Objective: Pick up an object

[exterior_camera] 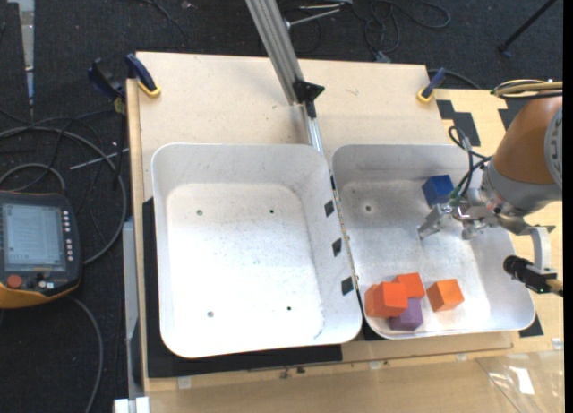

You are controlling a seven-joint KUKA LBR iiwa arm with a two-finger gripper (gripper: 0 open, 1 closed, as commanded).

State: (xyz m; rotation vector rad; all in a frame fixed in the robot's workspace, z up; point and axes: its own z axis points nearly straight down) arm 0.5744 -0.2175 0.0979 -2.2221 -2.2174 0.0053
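Two-finger metal gripper (pixel 452 219), fingers spread and holding nothing, hangs in the right white plastic bin (pixel 376 178) beside a blue cube (pixel 437 189).

A pale wooden bench top (pixel 233 98) sits on dark carpet (pixel 72 8) strewn with black cables. A grey aluminium rail (pixel 269 26) slants down from the top edge to the seam between the bins. Yellow-tipped clamps grip the far corners, left (pixel 141 75) and right (pixel 430 87). A handheld control pendant (pixel 34 245) with a lit screen lies at far left.
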